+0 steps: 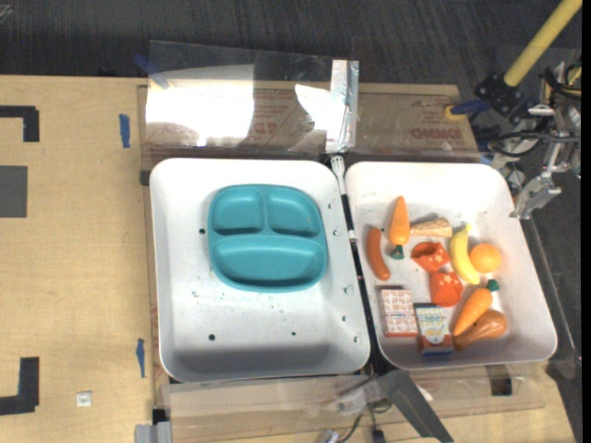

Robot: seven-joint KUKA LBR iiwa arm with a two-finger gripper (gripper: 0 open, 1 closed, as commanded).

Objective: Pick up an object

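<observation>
Carrot [398, 221] is my choice from the right bin [526, 275]: it lies in the upper part of the pile, stem end down, just beside a red sausage [378, 253] on one side and a pale wedge [430, 226] on the other. It looks like a moulded plastic toy, so I'd judge it light, stiff and hollow, with a smooth skin that could slip out of a hard pinch. It tapers, so a grip near the tip would likely squeeze it out. I'd take it across the thick middle, with the jaws set across its length.

The rest is more crowded: a banana [463, 255] touches an orange [485, 257], red pieces [434, 258] sit between them and the sausage, and two small boxes [399, 312] lie flat near the front. The round orange would roll, and the flat boxes give little edge. The left bin [175, 330] holds a teal plate [268, 238].

Whether the gripper is open or closed I cannot tell.
</observation>
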